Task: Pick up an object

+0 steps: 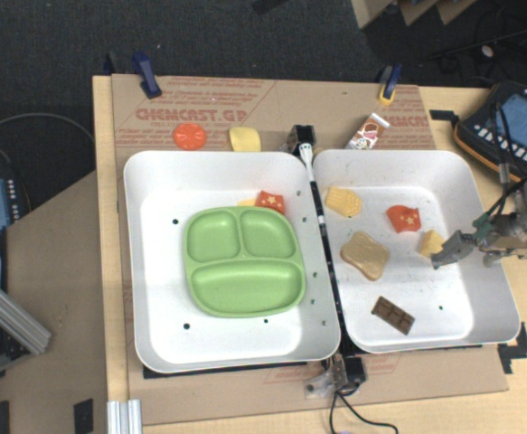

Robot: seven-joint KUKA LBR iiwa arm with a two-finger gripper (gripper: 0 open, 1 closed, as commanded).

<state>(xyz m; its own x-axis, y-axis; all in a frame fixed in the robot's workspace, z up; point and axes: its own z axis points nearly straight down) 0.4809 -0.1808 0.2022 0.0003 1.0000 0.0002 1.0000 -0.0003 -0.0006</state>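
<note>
On the tabletop (155, 116) you have two white bins side by side. The left bin (150, 242) holds one green tray (243, 262) with three compartments, and one red piece (270, 201) lies just beyond the tray's far edge, with a sliver of yellow beside it. Behind the bins, on the cardboard, sit one orange disc (189, 136), one yellow block (244, 139) and one small packet (368, 133). The right bin (489, 315) is where your targets are: one pale yellow chip (343, 202), one tan toast (365, 255), one brown bar (393, 315), one red item (404, 217) and one small yellow cube (431, 241). The end effector (447, 253) reaches in from the right and sits low, just beside the cube; you cannot tell whether it is open or closed, and nothing is visibly between its tips. The cube looks like the nearest candidate, so centre over it before you descend, keep the tips either side of it rather than on top, and stay clear of the red item next to it. Close only once you are down at the bin floor, since a small piece like this will likely skid away from a glancing touch.
</note>
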